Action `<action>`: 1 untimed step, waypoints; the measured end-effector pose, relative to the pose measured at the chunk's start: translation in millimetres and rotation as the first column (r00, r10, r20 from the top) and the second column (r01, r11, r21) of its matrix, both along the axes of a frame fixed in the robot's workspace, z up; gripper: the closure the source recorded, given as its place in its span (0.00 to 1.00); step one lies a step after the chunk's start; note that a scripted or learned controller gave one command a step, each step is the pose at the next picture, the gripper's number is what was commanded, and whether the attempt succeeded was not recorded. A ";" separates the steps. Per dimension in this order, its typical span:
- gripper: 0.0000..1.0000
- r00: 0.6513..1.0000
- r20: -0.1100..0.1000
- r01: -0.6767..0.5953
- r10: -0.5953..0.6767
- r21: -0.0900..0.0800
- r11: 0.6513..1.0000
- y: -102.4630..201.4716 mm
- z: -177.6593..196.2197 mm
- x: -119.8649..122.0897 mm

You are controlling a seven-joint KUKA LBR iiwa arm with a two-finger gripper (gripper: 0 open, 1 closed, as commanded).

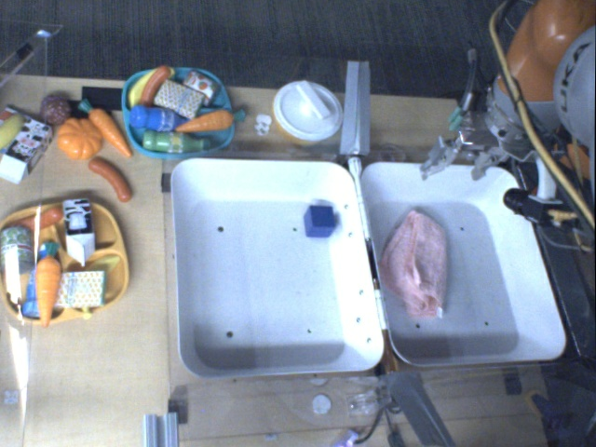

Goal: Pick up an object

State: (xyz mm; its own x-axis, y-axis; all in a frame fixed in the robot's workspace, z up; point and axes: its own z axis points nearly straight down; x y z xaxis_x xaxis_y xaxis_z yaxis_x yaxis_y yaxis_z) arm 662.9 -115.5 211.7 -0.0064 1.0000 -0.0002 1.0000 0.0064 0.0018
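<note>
A small blue cube [320, 220] lies in the left bin [205, 343], toward its far right part. A crumpled pink cloth [416, 263] lies in the middle of the right bin [531, 333]. My gripper [460, 158] hangs over the far edge of the right bin, up and right of the cloth. Its fingers [436, 162] are spread apart and nothing sits between them. The grey arm with the orange band [549, 26] rises at the top right.
Left of the bins are a blue bowl of toy food [177, 112], a yellow tray of toys [61, 261], a toy pumpkin [78, 138] and a sausage [112, 179]. A white lidded cup [308, 110] and a grey post [354, 110] stand behind the bins.
</note>
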 end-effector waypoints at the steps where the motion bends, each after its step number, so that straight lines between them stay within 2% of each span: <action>1: 0.00 0.983 0.003 0.182 -0.182 0.000 0.983 9.1 -4.3 6.7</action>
State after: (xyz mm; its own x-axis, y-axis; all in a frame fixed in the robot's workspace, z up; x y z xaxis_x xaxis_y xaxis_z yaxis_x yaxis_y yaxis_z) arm 669.6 -106.4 207.4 0.1758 0.9844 -0.0001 0.9844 -0.1758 0.0045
